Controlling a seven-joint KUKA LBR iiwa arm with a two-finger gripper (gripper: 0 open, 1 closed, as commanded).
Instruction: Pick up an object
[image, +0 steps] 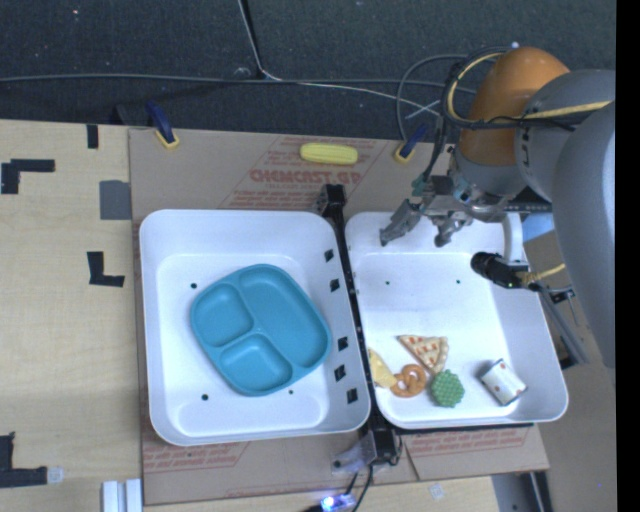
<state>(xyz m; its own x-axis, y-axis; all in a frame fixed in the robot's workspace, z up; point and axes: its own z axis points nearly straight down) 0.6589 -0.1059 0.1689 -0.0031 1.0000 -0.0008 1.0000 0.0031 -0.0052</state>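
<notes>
Your jaws (424, 229) hang spread and holding nothing, over the far rim of the right bin (452, 285) — the two fingers splay apart, one tip toward the divider between the bins, the other toward the bin's middle. Everything you could take lies at the opposite, near end of that bin: a waffle wedge (424, 350), a pretzel (409, 381) touching its near side, a green bumpy piece (447, 389) just beside the pretzel, and a small silver cylinder (500, 381) toward the bin's outer wall. The wedge is nearest the jaws, its point aimed toward the near rim. I judge you must travel straight down the bin — well clear of the blue tray (260, 328) in the left bin.
</notes>
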